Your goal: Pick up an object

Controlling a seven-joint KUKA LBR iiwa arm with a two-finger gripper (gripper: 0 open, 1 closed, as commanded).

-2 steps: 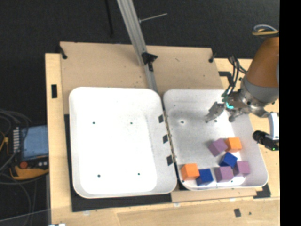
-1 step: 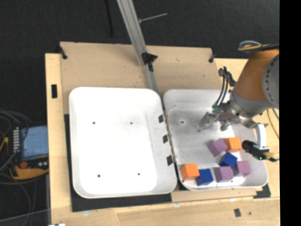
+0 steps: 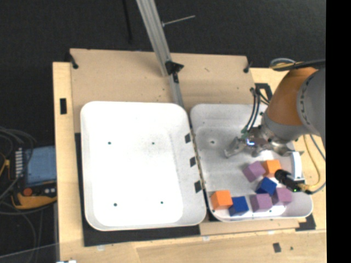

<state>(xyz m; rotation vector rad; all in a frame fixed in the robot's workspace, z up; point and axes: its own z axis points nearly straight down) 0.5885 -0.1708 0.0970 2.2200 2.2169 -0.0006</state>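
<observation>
Pale wooden bench (image 3: 137, 64) carries two shallow white bins side by side, and we take the right bin (image 3: 219, 125) as our landmark. Nearest us, along its front wall, we see an orange block (image 3: 221, 199), a blue block (image 3: 239, 206) just beside it, then a purple block (image 3: 261, 202) and another purple one (image 3: 284, 195) toward the front right corner. A little farther back lie a second blue block (image 3: 267, 186), an orange block behind it (image 3: 272, 166), and a tilted purple block (image 3: 254, 171). Farther still, over the middle of that bin, the gripper (image 3: 237, 148) hangs above bare white floor, clear of every block; we cannot tell how far its fingers are parted, and we see nothing between them. Left of the landmark sits the left bin (image 3: 137, 163). Beyond both, a metal rail (image 3: 156, 32) slants away. We can read no writing or labels anywhere.
</observation>
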